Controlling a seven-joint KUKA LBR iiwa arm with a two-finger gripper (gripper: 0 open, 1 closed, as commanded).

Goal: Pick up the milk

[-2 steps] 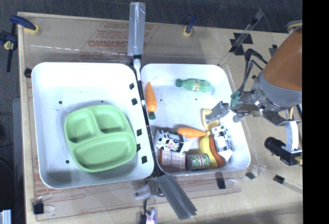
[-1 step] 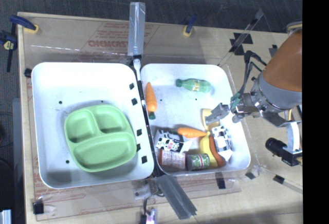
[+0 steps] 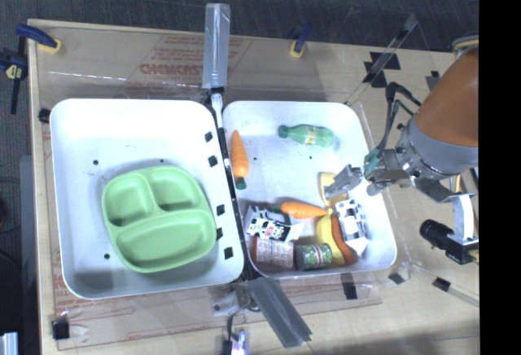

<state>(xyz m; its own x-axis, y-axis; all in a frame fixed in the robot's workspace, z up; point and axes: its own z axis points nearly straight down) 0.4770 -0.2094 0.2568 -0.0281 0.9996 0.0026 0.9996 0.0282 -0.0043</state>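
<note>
We see the gripper (image 3: 348, 180) spread wide, holding nothing, above the right bin's (image 3: 269, 113) clutter. We should centre over the milk (image 3: 350, 221), clear of the banana (image 3: 326, 231), before descending.

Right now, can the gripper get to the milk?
Probably yes: the gripper hovers in the right bin, just above the milk, with nothing lying on top of it.
</note>
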